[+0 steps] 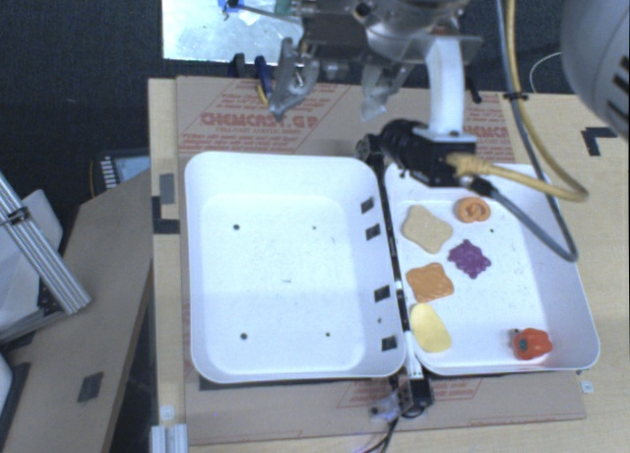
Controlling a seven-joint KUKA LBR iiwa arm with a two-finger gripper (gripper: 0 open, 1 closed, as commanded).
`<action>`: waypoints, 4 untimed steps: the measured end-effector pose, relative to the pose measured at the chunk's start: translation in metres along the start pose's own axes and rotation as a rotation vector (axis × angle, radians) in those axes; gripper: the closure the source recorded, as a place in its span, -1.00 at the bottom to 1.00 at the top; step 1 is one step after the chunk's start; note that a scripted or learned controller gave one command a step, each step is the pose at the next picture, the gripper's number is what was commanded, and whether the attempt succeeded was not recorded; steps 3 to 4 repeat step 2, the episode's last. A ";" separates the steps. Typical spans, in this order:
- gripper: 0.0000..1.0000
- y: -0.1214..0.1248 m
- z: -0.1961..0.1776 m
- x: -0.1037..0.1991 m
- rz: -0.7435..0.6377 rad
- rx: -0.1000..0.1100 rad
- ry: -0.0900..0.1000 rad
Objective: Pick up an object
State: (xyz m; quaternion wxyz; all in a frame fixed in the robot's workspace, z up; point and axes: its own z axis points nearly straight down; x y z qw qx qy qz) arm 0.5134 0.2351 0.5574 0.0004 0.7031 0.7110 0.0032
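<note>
Six small objects, among them a tan slice (426,228) and purple piece (470,259), lie untouched in the right bin (566,289); the claw (332,87), open and holding nothing, hangs beyond the bins, so picking remains.

Two bins sit side by side on the desk (118,274). The left bin (285,274) and the right bin (551,274) touch along their middle edges. Six small things lie in the right bin. A toast piece (426,228) lies toward the far left part of it. A curly piece (472,210) lies just to the right of it, a bit farther back. A bumpy piece (470,259) lies near the middle. A flat square piece (430,283) lies to its left and nearer. A round piece (429,328) lies nearer again, by the left wall. A small pepper (532,344) lies in the near right corner, well apart from the others. The hand (330,87) hangs past the far edge of the bins, above the desk.
</note>
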 end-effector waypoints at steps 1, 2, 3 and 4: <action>-1.00 0.000 0.000 0.000 0.000 0.000 0.000; -1.00 0.000 0.000 0.000 0.000 0.000 0.000; -1.00 0.000 0.000 0.000 0.000 0.000 0.000; -1.00 0.000 0.000 0.000 0.000 0.000 0.000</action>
